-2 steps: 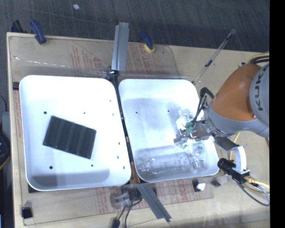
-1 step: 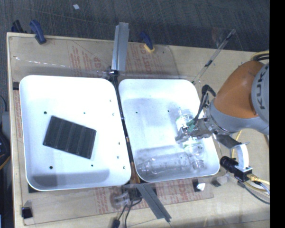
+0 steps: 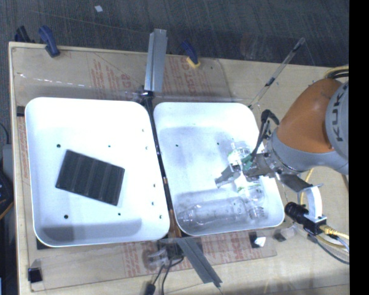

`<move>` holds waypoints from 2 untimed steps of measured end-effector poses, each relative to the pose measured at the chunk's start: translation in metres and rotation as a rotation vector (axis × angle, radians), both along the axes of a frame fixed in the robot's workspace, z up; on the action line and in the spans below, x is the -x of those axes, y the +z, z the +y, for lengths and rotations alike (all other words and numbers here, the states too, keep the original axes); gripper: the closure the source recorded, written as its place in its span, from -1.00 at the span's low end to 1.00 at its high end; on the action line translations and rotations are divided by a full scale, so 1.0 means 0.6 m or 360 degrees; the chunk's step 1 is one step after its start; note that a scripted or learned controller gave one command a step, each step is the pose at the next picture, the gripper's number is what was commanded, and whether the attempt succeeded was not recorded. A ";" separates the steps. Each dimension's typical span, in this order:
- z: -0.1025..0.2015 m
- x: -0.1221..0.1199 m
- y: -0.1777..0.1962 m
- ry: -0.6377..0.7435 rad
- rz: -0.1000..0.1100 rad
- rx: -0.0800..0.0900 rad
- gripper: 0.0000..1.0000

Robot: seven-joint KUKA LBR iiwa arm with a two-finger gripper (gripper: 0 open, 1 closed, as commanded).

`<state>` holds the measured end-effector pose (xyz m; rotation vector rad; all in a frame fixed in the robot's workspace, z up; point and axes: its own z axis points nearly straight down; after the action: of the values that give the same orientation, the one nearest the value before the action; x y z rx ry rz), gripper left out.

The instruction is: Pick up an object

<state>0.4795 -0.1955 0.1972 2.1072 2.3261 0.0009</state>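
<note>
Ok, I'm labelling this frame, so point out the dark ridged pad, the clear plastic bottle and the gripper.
dark ridged pad [image 3: 89, 177], camera view, middle of its top face.
clear plastic bottle [image 3: 213, 212], camera view, mid-body, lying on its side.
gripper [image 3: 233, 172], camera view, at its fingertips.

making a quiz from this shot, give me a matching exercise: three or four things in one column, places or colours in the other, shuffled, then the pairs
Things:
1. dark panel
2. clear bottle
3. blue clamp
4. end effector

Places or colours:
a. lying along the right bin's near wall
b. back left edge of the bench
c. flat in the left bin
d. over the right bin, by its right wall

Pairs: 1-c, 2-a, 3-b, 4-d
</note>
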 end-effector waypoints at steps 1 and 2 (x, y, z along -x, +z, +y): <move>-0.025 -0.061 -0.039 -0.0342 0.0007 -0.0002 -1.00; -0.018 0.004 0.000 -0.0409 0.0009 -0.0004 -1.00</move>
<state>0.4768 -0.2061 0.1972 2.3922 2.0411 -0.0027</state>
